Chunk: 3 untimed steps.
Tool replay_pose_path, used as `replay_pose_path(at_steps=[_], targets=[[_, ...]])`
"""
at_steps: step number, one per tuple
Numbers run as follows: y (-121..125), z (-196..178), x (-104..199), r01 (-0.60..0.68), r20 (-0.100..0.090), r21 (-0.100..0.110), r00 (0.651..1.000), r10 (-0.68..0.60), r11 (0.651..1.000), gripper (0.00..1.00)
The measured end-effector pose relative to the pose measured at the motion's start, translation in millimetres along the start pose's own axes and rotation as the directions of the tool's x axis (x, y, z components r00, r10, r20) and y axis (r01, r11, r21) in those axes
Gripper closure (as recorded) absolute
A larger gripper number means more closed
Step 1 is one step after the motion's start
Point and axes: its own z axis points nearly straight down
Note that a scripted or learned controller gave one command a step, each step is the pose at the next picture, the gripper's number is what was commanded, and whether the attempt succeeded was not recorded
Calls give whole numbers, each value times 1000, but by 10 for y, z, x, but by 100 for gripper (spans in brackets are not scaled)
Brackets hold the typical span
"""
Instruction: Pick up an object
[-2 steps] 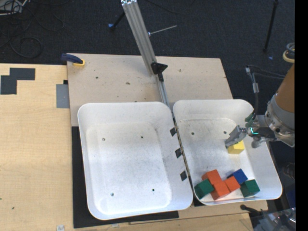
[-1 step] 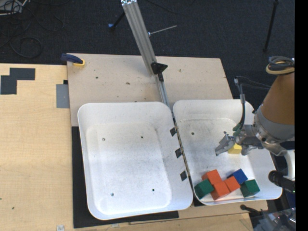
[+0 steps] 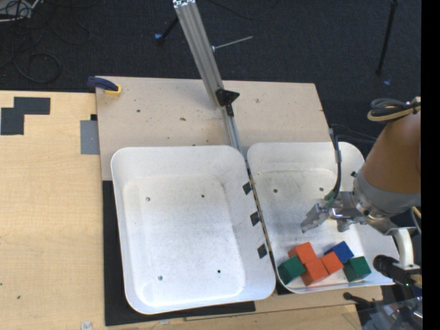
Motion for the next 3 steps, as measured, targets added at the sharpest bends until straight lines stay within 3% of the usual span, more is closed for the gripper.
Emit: replay_pose_path(at_steps=[1,2,3], targets=[[93,550,10,0,0,0,1000,0,1000,0],[94,421,-17,-10,0,-4,1000,10,1000,100],[-2,-132,-28,-6,2,-11,1000,6,1000,100]])
